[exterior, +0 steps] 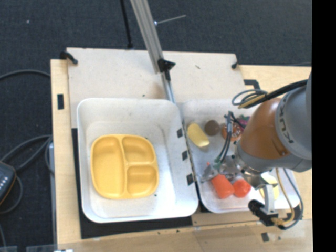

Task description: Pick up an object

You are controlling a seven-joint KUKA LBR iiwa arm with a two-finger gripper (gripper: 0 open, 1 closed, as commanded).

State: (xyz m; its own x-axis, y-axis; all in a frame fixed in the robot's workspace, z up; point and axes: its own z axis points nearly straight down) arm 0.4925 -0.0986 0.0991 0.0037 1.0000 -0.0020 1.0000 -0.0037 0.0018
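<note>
I see 2 orange-red pieces in the right bin (pixel 210 206), lying near its front edge. The larger orange piece (pixel 221 186) sits toward the bin's left side, tilted, and the smaller orange piece (pixel 242 188) lies just beside it on the right, close enough that they seem to touch. Both rest on the bin floor.

The jaws (pixel 228 167) hang just behind and above these 2 pieces, under the arm's wrist. From here I cannot tell how the jaws stand, since the wrist and its cables cover them, and I see nothing lifted off the floor.

Farther back in the same bin lies a pale yellow lump (pixel 198 135), near the left wall. Just to its right sits a small brown round thing (pixel 211 126). Behind the wrist, near the bin's back right, there is a small clutter of coloured bits (pixel 239 124) that I cannot make out.

The arm (pixel 273 133) comes in from the right, its orange band over the right bin's middle and the grey link beyond it.

The left bin (pixel 126 108) holds a yellow tray (pixel 125 166) with 3 compartments, lying flat toward the bin's left front. A metal pole (pixel 149 30) rises from the table (pixel 131 72) behind the gap between the 2 bins.
</note>
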